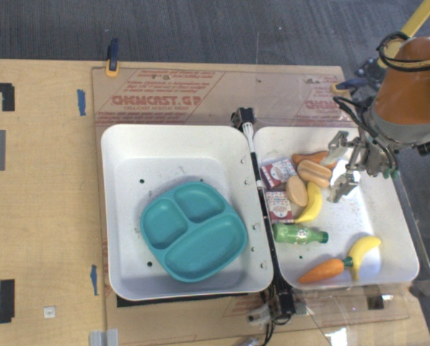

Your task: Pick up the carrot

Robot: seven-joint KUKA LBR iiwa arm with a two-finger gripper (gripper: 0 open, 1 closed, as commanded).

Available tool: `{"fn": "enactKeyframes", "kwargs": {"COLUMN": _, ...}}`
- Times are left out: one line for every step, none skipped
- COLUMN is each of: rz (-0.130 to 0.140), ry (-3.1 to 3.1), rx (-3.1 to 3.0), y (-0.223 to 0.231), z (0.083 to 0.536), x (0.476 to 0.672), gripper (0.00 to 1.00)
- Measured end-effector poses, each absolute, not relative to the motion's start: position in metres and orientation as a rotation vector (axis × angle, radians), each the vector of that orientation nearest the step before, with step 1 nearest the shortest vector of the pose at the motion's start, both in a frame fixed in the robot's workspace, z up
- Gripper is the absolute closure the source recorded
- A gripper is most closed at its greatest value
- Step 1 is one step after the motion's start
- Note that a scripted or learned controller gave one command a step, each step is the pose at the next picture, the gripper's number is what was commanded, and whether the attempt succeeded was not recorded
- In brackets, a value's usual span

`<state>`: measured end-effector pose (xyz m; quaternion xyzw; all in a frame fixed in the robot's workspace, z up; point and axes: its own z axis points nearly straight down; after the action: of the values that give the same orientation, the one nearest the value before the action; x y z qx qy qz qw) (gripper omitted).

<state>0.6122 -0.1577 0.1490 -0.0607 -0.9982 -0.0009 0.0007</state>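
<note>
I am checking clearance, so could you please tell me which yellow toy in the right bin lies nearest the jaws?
The curved yellow plastic banana beside the round tan bun, just left of the gripper; the yellow lemon-shaped toy sits lower, by the orange carrot.

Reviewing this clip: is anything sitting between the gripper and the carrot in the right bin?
Nothing visible blocks it. The gripper hovers at the far side of the right bin, and the carrot lies near the front wall. Bare bin floor lies between them; the green bottle and lemon flank the path.
</note>
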Motion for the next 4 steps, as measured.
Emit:
{"fn": "enactKeyframes", "kwargs": {"rz": -0.006, "ry": -3.143, "rx": -0.334, "y": -0.092, "z": 0.232, "x": 0.589, "gripper": 0.0}}
{"fn": "enactKeyframes", "kwargs": {"rz": -0.003, "ry": -3.125, "rx": -0.376, "y": -0.121, "z": 0.169, "x": 0.652, "gripper": 0.0}}
{"fn": "enactKeyframes", "kwargs": {"rz": -0.001, "ry": -3.171, "rx": -0.137, "y": -0.122, "z": 0.111, "x": 0.599, "gripper": 0.0}}
{"fn": "enactKeyframes", "kwargs": {"rz": 0.008, "ry": -3.159, "rx": -0.03, "y": -0.195, "z": 0.14, "x": 0.623, "gripper": 0.0}}
